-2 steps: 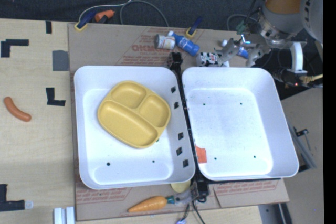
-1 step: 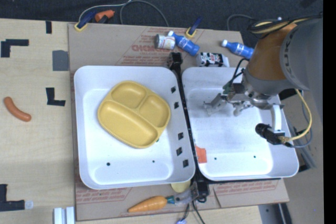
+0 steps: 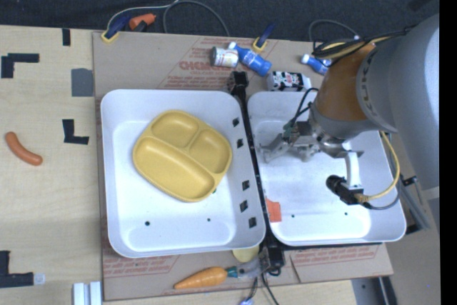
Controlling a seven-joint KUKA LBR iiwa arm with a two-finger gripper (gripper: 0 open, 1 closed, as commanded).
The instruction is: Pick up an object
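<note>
My claw (image 3: 275,148) hangs low in the right bin (image 3: 321,232), at the frame's middle, near the divider between the 2 bins. I cannot tell whether it is open or closed; the tips blur against the white floor. Nothing shows between them, so I claim no hold.

The nearest pickable thing is a small orange piece (image 3: 273,210) lying on the right bin's floor, lower left of my claw and apart from it. The yellow tray (image 3: 182,153) sits in the left bin (image 3: 121,225), across the divider.

My guess at the risks: closing here would likely catch only air, since the orange piece lies off to the side. Going lower could scrape the bin floor, or knock the divider.
</note>
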